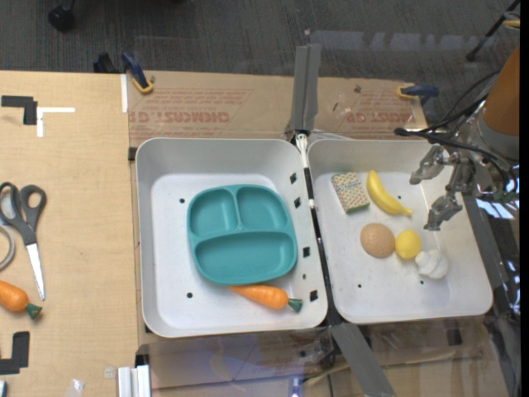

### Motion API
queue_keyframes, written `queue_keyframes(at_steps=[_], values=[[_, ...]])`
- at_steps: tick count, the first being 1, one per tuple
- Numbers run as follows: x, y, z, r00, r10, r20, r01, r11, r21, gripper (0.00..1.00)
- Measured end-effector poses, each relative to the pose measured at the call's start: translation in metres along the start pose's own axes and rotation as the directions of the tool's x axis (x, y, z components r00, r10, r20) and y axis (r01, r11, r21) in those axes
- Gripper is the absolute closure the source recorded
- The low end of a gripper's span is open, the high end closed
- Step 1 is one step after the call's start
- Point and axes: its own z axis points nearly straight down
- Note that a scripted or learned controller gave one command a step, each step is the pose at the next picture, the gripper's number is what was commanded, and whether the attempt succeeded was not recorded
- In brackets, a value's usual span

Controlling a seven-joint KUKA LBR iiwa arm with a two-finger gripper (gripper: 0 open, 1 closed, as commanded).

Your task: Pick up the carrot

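Observation:
An orange carrot (263, 295) with a green stem end lies in the left bin (157, 246), near its front wall and just in front of the teal plate (241, 234). My gripper (424, 201) hangs over the right side of the right bin (463, 296), far from that carrot. Its two fingers stand open with nothing between them. A second carrot (13, 298) lies on the wooden bench at the far left edge.
The right bin holds a sponge (350, 191), a banana (385, 194), a brown egg-like ball (378, 241), a lemon (407, 244) and a white lump (431, 264). Scissors (26, 230) lie on the bench at left. A grey divider bar (306, 89) runs between the bins.

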Motion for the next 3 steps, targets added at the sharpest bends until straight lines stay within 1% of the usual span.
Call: queue_keyframes(at_steps=[1,2,3], values=[[-0.009,0.029,0.071,0.917,0.400,-0.001,-0.400,0.917,0.001,0.00],[-0.002,0.018,0.079,0.487,0.873,0.001,-0.873,0.487,0.002,0.00],[-0.074,0.024,0.080,0.398,0.917,0.002,-0.917,0.398,0.001,0.00]])
